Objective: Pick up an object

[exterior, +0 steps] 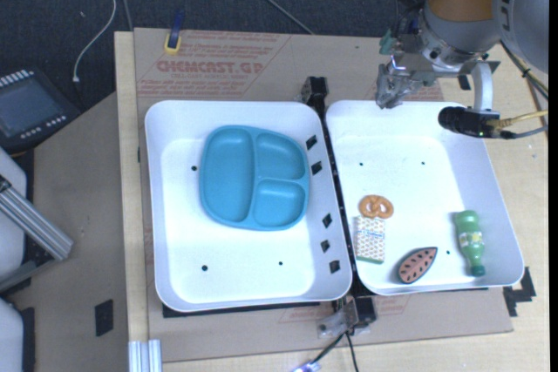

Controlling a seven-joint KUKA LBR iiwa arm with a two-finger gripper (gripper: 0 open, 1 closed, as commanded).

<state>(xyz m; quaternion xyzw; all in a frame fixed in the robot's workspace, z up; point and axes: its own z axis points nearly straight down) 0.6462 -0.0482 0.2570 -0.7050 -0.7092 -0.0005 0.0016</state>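
Note:
My gripper (pixel 390 93) hangs over the far left rim of the right bin (pixel 418 144), fingers pointing down and close together, with nothing visible between them. Lying in the near part of that bin are a brown pretzel (pixel 376 206), a small patterned packet (pixel 370 239), a brown oval piece (pixel 417 265) and a green bottle (pixel 469 241). All of them sit well in front of the gripper, apart from it. A blue divided plate (pixel 255 177) rests in the left bin (pixel 174 187).
A row of black clips (pixel 319 179) runs along the divider between the bins. A black cylindrical part (pixel 462 120) with a cable juts over the right bin's far right rim. Loose cables lie on the dark floor behind the bench.

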